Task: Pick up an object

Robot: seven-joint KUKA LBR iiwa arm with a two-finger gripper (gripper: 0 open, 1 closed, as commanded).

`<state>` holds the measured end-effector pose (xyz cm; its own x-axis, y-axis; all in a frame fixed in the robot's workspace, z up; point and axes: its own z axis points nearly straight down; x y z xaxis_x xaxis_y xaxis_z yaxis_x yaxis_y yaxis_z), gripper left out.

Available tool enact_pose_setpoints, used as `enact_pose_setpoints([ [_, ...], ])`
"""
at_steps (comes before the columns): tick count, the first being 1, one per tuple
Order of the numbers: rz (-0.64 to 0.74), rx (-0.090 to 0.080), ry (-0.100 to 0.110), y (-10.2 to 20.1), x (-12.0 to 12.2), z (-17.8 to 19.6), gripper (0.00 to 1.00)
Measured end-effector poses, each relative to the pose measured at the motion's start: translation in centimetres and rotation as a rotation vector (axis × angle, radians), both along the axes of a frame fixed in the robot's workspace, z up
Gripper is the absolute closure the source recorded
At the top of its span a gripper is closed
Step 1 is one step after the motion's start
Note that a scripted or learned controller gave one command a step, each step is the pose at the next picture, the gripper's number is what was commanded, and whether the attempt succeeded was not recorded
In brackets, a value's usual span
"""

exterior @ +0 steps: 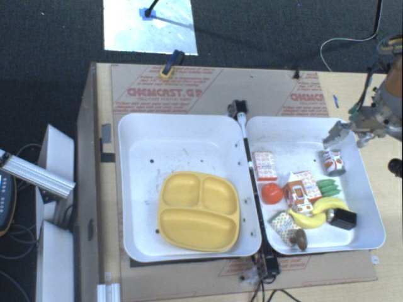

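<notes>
My gripper (348, 135) hovers over the far right corner of the right bin (296, 137), fingers spread open with nothing between them. Just below it stands a small red and white can (332, 162). Further down the bin lie a green pepper (327, 186), a banana (318, 212), a black box (344, 219), two red and white cartons (265, 166) (302, 190), a red tomato (272, 194), a patterned pouch (284, 225) and a brown item (300, 238). These things crowd the near half of the bin.
The left bin (157, 143) holds a yellow divided plate (200, 209) in its near half. A black clip (238, 109) sits where the bins meet at the back. A yellow and blue tool (170, 65) lies on the bench board behind the bins.
</notes>
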<state>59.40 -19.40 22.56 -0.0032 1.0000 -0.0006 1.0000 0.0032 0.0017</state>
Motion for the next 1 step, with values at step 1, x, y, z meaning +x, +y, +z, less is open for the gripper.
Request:
enact_pose_setpoints([
  [1, -0.001, -0.001, -0.003, -1.08, -3.3, -12.44, 0.0],
])
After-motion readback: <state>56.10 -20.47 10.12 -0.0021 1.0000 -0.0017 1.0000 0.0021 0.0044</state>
